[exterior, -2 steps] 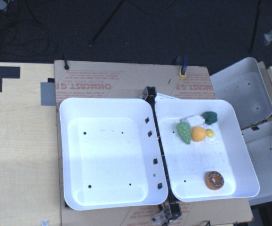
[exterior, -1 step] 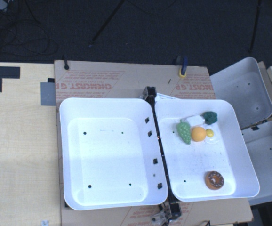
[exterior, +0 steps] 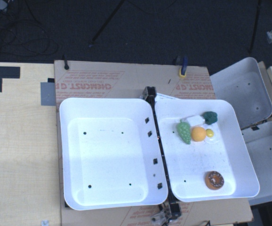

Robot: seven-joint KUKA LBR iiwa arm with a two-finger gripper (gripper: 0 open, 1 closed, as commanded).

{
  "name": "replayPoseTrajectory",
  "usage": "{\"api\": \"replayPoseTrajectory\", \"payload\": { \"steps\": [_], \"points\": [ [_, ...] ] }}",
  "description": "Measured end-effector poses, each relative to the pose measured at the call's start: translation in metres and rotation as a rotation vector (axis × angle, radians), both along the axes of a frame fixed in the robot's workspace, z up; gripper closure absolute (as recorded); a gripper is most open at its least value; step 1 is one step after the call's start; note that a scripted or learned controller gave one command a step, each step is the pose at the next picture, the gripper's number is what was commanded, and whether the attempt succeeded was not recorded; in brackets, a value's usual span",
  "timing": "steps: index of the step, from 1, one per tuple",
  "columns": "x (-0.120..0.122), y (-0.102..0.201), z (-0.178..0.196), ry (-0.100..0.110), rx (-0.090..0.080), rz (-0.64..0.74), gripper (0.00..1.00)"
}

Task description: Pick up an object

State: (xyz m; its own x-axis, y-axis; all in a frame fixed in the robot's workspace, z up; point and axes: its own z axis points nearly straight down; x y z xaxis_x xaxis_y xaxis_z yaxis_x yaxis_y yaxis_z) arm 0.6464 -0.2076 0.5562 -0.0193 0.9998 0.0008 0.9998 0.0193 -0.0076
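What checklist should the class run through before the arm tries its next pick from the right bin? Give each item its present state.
1. Objects lie in the right bin: ok. A cluster sits at its far side and one item nearer.
2. A target stands apart from the rest: ok. The brown doughnut lies alone near the front.
3. Cluster is separable: not ok. The green grapes, orange ball, small yellow piece, white piece and dark green item crowd together.
4. Doughnut is away from the bin wall: ok.
5. Gripper ready to pick: cannot tell.
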Motion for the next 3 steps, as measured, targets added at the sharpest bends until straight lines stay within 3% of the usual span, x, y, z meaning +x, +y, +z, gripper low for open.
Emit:
{"api": "replayPoseTrajectory", "payload": {
  "steps": [1, 2, 3],
  "points": [
    [0.0011, 0.0025, 0.0098, 0.002, 0.0, 0.007, 1.0],
    [0.0009, 0.0021, 0.0094, 0.002, 0.001, 0.008, 0.0],
    [0.002, 0.0046, 0.0191, 0.004, 0.001, 0.015, 1.0]
  ]
}}
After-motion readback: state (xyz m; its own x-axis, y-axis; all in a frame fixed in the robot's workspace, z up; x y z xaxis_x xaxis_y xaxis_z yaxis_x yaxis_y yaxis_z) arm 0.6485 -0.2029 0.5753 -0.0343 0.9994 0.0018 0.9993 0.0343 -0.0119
